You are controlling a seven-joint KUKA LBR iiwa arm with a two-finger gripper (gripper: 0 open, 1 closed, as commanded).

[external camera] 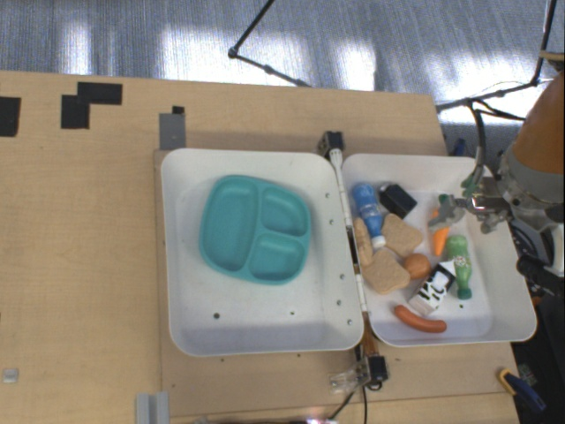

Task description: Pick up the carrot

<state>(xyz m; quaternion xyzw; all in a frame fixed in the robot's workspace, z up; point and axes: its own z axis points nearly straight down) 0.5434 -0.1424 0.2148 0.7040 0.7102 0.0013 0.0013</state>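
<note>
The carrot [439, 240] is a small orange piece lying in the right bin [503, 325], between a tan bread slice [403, 235] and a green bottle [459, 265]. My gripper [468, 205] hangs over the right bin's upper right part, just above and to the right of the carrot. The grey arm with its orange band [540, 140] comes in from the right edge. The wrist hardware hides whether anything sits in the gripper.
Crowded around the carrot are a blue bottle [367, 210], a black block [397, 200], a second bread slice [385, 274], a brown ball [417, 264], a black-and-white item [432, 291] and a red sausage [420, 319]. The left bin [185, 307] holds a teal divided plate [256, 230].
</note>
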